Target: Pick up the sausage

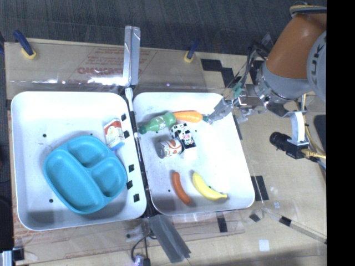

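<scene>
My gripper (213, 115) hangs over the upper right corner of the right bin (236, 173), its tip just beside the carrot (188, 116); whether it is released or clenched I cannot tell at this slant, and nothing shows in its grasp. Just past the carrot, further from me, lies a green bottle (157, 123), and a little below those sit a black-and-white toy (183, 134) and a small can (170, 148). The sausage (181, 188) is well away from my tip, down near the bin's front wall, lying lengthwise with the banana (208, 187) close beside it on the side nearer my arm. To do this well, I judge I should travel high over the cluster, turn my wrist to straddle the sausage across its narrow width, and descend on its middle, clear of the banana.
</scene>
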Tool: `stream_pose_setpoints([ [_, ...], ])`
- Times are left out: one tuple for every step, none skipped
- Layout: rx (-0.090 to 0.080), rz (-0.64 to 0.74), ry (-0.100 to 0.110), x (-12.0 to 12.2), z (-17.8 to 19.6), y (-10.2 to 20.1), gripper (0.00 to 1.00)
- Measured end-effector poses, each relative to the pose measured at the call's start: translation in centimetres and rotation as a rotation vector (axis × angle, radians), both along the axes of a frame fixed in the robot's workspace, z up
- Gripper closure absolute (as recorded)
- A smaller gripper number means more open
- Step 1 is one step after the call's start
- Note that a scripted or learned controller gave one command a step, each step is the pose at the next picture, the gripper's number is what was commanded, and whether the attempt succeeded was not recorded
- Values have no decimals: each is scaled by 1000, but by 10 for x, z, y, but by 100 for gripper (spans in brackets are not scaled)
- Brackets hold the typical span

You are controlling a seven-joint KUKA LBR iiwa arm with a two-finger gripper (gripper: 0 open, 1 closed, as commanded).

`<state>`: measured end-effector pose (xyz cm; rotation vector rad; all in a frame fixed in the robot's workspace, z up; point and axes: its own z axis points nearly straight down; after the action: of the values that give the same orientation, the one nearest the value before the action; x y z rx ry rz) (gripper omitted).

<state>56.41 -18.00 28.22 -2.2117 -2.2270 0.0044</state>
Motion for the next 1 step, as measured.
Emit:
stream_pose_setpoints([
  [1, 26, 1, -68, -130, 57, 0],
])
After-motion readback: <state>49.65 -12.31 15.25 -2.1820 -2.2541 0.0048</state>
